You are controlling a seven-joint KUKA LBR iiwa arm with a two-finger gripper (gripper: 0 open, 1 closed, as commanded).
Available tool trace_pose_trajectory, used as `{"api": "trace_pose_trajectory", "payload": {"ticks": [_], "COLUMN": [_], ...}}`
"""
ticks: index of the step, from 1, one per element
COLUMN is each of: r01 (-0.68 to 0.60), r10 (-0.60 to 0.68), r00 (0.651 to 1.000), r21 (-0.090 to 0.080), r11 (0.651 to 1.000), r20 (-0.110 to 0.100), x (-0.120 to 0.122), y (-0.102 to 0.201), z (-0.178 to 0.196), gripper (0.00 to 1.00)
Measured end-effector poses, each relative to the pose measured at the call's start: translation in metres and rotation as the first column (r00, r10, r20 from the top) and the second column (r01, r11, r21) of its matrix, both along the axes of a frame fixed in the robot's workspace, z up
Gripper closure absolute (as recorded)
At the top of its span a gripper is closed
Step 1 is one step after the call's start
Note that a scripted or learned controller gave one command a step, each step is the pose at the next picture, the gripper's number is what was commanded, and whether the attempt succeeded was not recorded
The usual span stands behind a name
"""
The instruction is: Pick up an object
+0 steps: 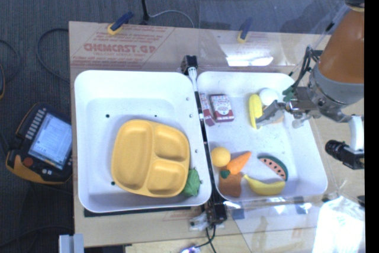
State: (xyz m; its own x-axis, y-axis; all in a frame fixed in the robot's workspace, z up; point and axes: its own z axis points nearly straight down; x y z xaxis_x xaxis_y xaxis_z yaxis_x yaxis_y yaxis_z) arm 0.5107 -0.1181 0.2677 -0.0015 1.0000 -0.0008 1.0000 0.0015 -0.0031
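The gripper is seen low in the right bin; its opening cannot be told. A corn cob lies touching it at 9 o'clock, a white ball at 12. A banana and watermelon slice lie at 6.

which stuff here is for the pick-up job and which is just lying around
For the job:
two-finger gripper
yellow corn cob
white egg
red-and-white carton
yellow lemon
orange carrot
watermelon slice
yellow banana

Lying about:
yellow divided plate
handheld control pendant
blue clamp
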Motion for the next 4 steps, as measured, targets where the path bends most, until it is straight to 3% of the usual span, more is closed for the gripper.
{"api": "trace_pose_trajectory", "payload": {"ticks": [1,2,3,4], "r01": [0.074,0.16,0.158,0.446], "r10": [-0.074,-0.16,-0.158,-0.446], "r00": [0.997,0.987,0.987,0.895], "r21": [0.0,-0.005,-0.01,0.0], "r11": [0.997,0.987,0.987,0.895], "r20": [-0.012,0.022,0.03,0.007], "x": [0.123,0.112,0.114,0.086], "y": [-0.055,-0.057,-0.058,-0.015], "z": [-0.116,-0.171,-0.161,-0.034], "gripper": [0.0,0.0,1.0,1.0]}}
